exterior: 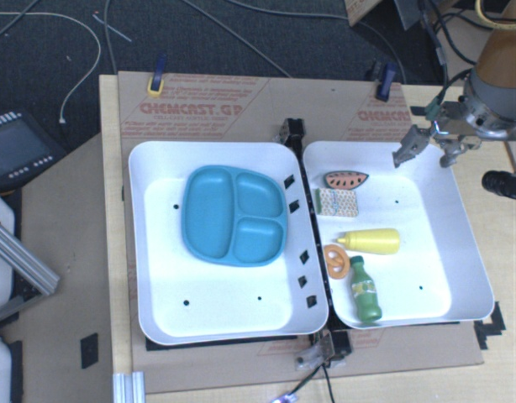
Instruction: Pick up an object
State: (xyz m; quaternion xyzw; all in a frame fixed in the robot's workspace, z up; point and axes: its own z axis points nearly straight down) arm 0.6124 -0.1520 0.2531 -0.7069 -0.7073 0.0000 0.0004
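Hovering open-fingered over the right bin's (460, 225) far edge, the hand (428, 150) sits well apart from the yellow bottle (371, 241).

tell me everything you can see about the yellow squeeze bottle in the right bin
The yellow squeeze bottle looks like smooth plastic, a mustard-style toy with a rounded body and a narrow nozzle. It lies on its side on the floor of the right white bin, nozzle pointing toward the left bin. The orange pretzel lies just below its nozzle end and the green bottle just below its body; whether either touches it is unclear.
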